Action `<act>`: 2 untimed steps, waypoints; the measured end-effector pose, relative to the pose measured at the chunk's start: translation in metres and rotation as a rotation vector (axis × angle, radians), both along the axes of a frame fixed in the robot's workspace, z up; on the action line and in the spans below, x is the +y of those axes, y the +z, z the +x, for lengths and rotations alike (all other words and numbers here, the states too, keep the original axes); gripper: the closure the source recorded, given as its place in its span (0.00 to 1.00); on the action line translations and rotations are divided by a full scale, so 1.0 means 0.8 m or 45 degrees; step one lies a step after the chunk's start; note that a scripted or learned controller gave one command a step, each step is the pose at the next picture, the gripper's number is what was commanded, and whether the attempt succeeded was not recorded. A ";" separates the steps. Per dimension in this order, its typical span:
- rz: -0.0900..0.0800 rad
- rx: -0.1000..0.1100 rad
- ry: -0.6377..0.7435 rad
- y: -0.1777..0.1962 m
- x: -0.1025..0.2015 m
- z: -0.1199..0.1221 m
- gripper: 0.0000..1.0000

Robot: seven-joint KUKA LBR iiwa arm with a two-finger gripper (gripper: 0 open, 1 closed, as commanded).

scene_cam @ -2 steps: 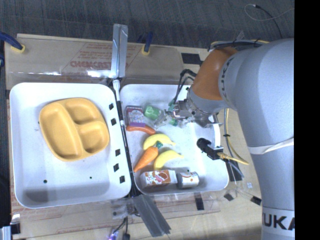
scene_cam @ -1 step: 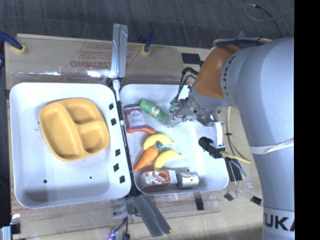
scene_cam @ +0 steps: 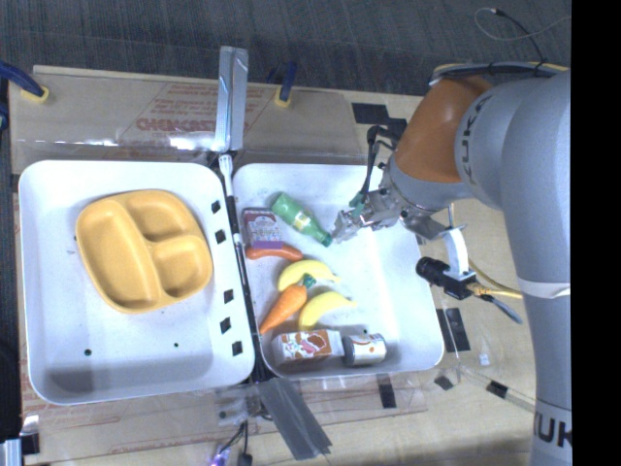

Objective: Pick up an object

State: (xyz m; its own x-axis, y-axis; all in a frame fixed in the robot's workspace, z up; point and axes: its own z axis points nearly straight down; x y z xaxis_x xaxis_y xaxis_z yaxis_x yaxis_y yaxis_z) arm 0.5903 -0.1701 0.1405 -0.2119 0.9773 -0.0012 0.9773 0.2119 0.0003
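Bins sit side by side on the bench. Left bin (scene_cam: 39,260) holds a yellow divided tray (scene_cam: 144,249), lying alone toward its far-left part. Right bin (scene_cam: 408,338) carries all the small things, crowded along its left half: a small dark packet (scene_cam: 260,227) against the left wall, an orange strip (scene_cam: 274,252) just near of it, a green bottle (scene_cam: 297,216) lying tilted at the far side, two bananas (scene_cam: 309,276) and (scene_cam: 326,305), a carrot (scene_cam: 283,307) lying between and touching them, and a labelled bottle (scene_cam: 312,346) with a small can (scene_cam: 365,349) along the near wall.

From the right the arm brings the gripper (scene_cam: 351,219) low over the right bin, just beside the right-hand end of the green bottle, which looks the likeliest thing to be picked. Nothing shows between the fingers; whether they stand open or closed I cannot tell, as they are small and blurred.

Risks, as I judge them: the bottle is round and lies at a slant, so fingers closing off-centre near its end could roll or squirt it away toward the packet. A descent slightly right of it would close on bare bin floor.
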 end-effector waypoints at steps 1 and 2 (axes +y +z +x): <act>0.000 0.000 0.000 0.000 0.000 0.000 0.00; 0.003 0.005 -0.073 -0.062 -0.022 -0.075 0.00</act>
State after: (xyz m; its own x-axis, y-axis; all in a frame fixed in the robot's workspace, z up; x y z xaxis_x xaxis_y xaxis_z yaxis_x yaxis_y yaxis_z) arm 0.5304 -0.1874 0.0913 -0.1557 0.9878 0.0015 0.9878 0.1557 -0.0030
